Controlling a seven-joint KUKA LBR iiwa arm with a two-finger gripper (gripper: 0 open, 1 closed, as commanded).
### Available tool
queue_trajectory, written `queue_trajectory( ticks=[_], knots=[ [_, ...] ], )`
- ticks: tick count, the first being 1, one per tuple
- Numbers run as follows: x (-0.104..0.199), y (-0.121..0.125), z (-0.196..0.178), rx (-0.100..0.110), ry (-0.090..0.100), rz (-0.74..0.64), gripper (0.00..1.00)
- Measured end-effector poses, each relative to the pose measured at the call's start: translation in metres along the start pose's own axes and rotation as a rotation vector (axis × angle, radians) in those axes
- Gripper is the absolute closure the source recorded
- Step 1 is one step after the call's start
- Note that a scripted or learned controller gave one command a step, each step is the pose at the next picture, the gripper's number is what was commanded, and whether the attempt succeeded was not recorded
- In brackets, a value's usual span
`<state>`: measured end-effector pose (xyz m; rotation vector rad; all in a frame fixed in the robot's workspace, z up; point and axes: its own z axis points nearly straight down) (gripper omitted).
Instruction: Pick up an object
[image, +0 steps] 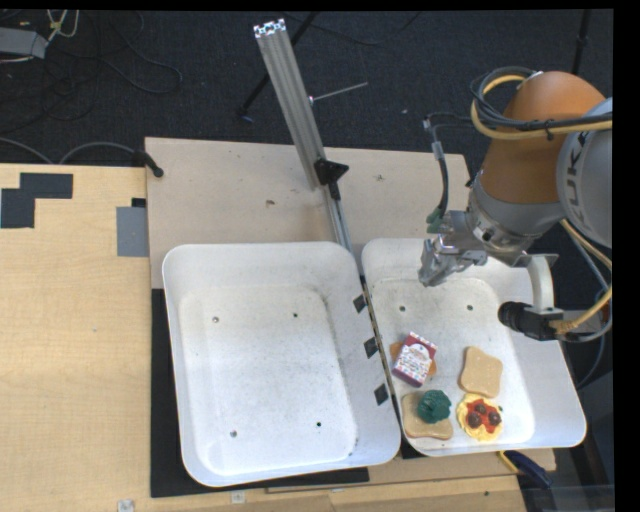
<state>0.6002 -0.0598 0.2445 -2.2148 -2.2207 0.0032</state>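
Observation:
My gripper (436, 270) hangs over the far end of the right bin (455, 305), well above and behind the objects. Nothing shows between its fingers. In the near half of that bin lie a small red and white carton (415, 360), a toast slice (482, 372), a dark green lump (434, 405) resting on a bread slice (427, 427), and a yellow pastry with red berries (482, 417).
The left bin (262, 360) sits beside the right one, with black clips (370, 346) along the divide. A slanted aluminium rail (298, 120) rises behind the bins. A black cable and knob (528, 318) hang by the right bin's far right rim.

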Motion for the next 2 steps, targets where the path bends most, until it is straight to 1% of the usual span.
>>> queue_trajectory(
  ticks=[1,2],
  knots=[
    [0.057,-0.019,-0.003,0.0,0.0,-0.002,1.0],
    [0.101,-0.047,0.009,0.002,0.0,-0.001,1.0]
  ],
)
